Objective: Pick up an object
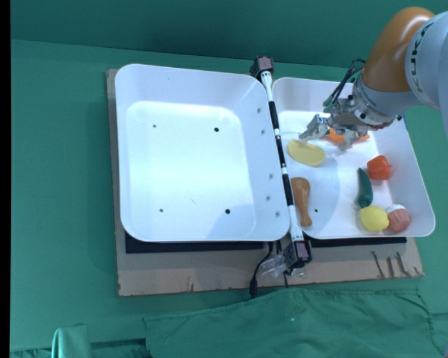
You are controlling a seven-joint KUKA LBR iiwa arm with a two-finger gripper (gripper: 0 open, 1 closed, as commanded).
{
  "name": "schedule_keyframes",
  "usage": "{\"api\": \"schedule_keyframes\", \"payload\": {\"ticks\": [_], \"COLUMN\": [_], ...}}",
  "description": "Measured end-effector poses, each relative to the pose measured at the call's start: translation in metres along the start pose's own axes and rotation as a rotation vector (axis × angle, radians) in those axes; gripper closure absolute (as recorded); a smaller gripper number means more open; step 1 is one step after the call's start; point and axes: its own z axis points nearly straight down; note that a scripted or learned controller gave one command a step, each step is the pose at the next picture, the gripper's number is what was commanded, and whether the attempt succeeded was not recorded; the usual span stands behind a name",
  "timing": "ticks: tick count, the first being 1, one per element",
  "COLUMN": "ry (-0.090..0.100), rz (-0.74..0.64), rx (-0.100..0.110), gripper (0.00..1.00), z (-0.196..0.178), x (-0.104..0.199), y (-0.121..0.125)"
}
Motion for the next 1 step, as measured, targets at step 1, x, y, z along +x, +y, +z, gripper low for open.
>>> {"api": "schedule_keyframes", "payload": {"ticks": [1], "ry": [-0.006], "rz": [0.003], "rx": [-0.014], "gripper": [1.0], "z": [-0.0159], "x": [-0.0025], "y": [0.0027]}}
